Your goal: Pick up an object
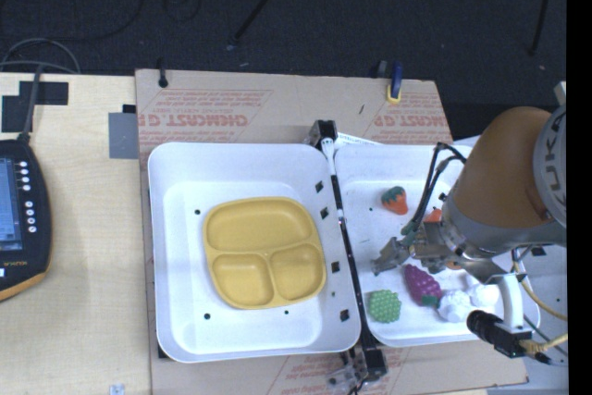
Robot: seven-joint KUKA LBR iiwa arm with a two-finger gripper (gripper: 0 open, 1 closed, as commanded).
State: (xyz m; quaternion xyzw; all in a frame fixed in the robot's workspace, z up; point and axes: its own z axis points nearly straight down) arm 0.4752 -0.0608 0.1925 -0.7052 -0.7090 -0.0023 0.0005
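Camera view shows several small toys lying in the right bin (370, 164): a red strawberry (396, 200) with a green top near the bin's middle, a purple grape bunch (423, 284) lower down, a green knobbly ball (384, 305) near the bin's front wall, and a white crumpled piece (453, 306) just right of the grapes. The gripper (396, 254) hangs over this bin, between the strawberry and the grapes, its dark fingers pointing left toward the divider. Nothing can be seen between them, and whether they are parted or closed I cannot tell. Behind it, the arm's orange band (504, 166) and grey wrist cover the bin's right side, with black cables looping over the rim.

Left of the divider, the left bin (176, 199) holds a yellow compartment plate (264, 252), with one large section at the back and two smaller ones in front.

Both bins sit on a cardboard sheet (277, 102) printed in red, upside-down lettering that looks like "CHEMCAST"; the smaller line beside it is too small to read. A blue and yellow clamp (395, 82) grips the sheet's back edge. A black pendant with a screen (18, 217) lies on the wooden bench at far left.
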